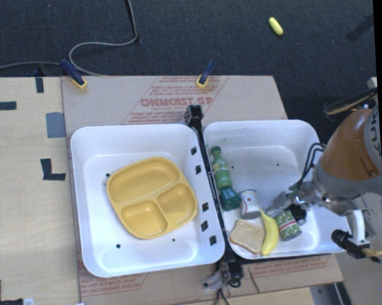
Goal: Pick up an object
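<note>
- From my remote station, I saw the left bin carrying a yellow divided plate that lay near its middle, with bare white floor on every side of it.
- The right bin was crowded only along its left wall and front edge; its back half and right side lay open, which was the room I had for moving.
- A green bottle lay against the divider between the bins, with a dark teal piece at its lower end and a small white cup just beside that.
- A slice of bread sat in the front left corner of the right bin, close to the front rim, and a banana lay touching its right side.
- A small can with a green and red label stood just right of the banana, near the front rim.
- The arm reached in over the right rim, and its gripper hung low just above the can and near the banana's upper end.
- I could not tell how the gripper was set, and I saw nothing held in it.
</note>
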Controlling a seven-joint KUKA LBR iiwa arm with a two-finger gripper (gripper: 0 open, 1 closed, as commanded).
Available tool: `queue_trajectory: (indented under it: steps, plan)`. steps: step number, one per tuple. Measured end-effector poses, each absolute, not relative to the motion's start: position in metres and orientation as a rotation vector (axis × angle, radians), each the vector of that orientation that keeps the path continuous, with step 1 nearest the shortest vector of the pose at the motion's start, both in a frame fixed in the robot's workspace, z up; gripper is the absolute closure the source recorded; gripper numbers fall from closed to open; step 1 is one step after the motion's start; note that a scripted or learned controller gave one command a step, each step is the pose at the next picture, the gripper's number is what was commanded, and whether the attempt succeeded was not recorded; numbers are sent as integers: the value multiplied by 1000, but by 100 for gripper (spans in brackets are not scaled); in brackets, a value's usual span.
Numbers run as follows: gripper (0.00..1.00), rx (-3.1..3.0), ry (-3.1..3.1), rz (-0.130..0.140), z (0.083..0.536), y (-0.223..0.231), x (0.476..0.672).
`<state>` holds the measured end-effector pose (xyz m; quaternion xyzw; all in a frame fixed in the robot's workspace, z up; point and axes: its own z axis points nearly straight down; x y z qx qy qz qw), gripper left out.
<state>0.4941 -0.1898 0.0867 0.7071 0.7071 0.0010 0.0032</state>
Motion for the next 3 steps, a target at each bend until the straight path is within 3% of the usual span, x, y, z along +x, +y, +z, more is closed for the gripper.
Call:
queue_trajectory:
  steps: [1,2,3]
  plan:
    - [100,2216,2214,3,97,-190,495]
    - [100,2216,2221,6,87,-120,507]
    - [100,2219,2224,1,184,-51,537]
